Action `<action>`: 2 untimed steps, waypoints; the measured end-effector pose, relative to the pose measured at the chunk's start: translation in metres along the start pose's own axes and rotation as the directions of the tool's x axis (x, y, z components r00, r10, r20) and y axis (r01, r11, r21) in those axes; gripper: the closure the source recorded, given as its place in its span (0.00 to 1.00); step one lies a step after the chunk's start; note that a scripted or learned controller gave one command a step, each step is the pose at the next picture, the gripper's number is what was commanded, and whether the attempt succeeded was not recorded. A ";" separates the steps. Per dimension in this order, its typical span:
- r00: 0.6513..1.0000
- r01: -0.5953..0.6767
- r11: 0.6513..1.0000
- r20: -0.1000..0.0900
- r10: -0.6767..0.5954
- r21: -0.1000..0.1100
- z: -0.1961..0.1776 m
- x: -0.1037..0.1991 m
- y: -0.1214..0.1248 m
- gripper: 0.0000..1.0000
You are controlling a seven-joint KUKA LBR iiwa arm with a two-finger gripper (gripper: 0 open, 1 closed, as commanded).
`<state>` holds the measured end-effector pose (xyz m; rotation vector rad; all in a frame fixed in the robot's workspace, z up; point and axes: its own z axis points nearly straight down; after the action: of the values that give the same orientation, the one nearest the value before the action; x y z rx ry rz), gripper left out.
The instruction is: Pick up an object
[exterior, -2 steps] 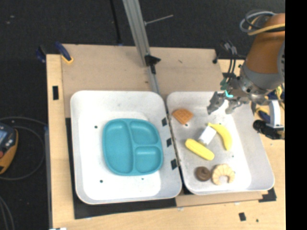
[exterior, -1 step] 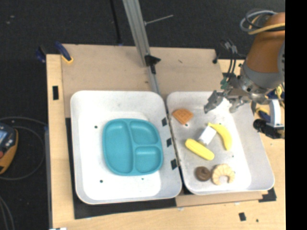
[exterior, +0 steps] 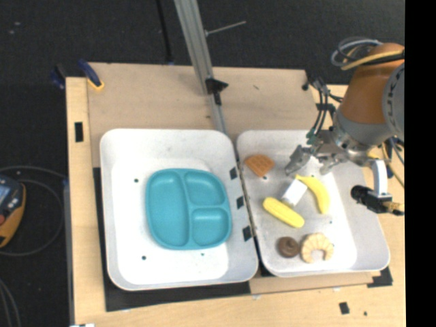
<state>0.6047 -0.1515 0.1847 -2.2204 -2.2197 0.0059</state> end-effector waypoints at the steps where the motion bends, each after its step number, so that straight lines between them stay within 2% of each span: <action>1: 1.000 0.000 1.000 0.001 0.000 -0.003 0.050 -0.010 0.005 0.00; 2: 1.000 0.001 1.000 0.008 -0.001 -0.031 0.073 -0.012 0.013 0.00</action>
<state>0.6179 -0.1640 0.1118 -2.2390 -2.2400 -0.0202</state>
